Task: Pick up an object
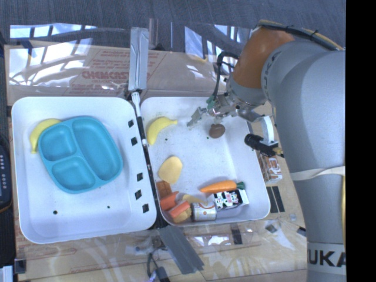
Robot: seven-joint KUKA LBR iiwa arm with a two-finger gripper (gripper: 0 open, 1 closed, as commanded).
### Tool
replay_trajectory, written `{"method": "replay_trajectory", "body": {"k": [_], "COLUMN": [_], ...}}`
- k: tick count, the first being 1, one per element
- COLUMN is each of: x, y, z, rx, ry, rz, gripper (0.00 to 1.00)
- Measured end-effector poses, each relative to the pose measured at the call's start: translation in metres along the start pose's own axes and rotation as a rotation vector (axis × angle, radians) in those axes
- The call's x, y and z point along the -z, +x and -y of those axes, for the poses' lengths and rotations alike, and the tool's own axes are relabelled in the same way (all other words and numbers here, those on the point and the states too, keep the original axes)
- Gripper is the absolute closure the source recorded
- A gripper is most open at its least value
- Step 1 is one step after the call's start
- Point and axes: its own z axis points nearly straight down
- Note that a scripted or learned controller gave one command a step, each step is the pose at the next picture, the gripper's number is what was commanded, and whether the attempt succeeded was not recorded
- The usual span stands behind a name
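While the gripper (pixel 205 111) hangs over the right bin's (pixel 247 169) back edge, I cannot tell its state. I judge the small brown lump (pixel 217 130) beside it light, rounded, likely slippery; I'd pinch across its middle.

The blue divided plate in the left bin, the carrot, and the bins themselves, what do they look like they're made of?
Blue divided plate: probably molded plastic, one even colour with soft rounded compartment ridges and a dull sheen. Carrot: looks like toy plastic, with flat uniform orange and a stiff green tip. Left bin and right bin: likely thin white plastic, smooth with rounded corners, though the exact material is unclear.
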Motion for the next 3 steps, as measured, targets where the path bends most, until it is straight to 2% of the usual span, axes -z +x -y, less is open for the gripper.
{"method": "replay_trajectory", "body": {"k": [1, 2, 3], "x": [0.049, -0.028, -0.027], "y": [0.011, -0.015, 0.028], "z": [-0.003, 0.005, -0.005], "rx": [0.227, 0.037, -0.078], "ry": [-0.002, 0.004, 0.006], "rz": [0.0, -0.003, -0.005], "gripper": [0.0, 0.0, 0.0]}}
